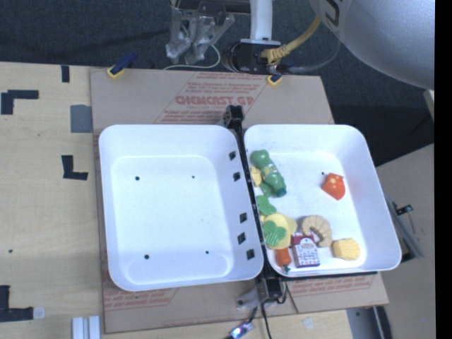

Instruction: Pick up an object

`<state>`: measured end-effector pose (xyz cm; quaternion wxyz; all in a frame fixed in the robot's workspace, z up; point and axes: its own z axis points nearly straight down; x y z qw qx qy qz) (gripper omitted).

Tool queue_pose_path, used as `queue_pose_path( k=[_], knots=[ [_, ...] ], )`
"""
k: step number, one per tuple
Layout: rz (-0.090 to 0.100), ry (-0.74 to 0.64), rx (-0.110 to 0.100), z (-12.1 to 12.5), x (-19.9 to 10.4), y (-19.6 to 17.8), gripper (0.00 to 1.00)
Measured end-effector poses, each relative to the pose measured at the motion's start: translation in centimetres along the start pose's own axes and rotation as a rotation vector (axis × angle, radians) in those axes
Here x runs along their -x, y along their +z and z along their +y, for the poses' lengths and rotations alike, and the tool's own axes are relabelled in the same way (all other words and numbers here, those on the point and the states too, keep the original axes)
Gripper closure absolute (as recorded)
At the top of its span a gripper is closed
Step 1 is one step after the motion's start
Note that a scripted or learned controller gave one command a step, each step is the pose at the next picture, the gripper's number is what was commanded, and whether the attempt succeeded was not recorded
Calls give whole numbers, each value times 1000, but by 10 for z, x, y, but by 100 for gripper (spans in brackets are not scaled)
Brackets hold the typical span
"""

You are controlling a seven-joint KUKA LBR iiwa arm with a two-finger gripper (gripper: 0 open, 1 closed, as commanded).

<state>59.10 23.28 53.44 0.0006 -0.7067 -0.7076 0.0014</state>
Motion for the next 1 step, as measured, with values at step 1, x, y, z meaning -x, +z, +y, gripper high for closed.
queue_pose_path(
  k=[1],
  knots=[
    [-1, 1, -1, -24, 0, 4, 100]
  ],
)
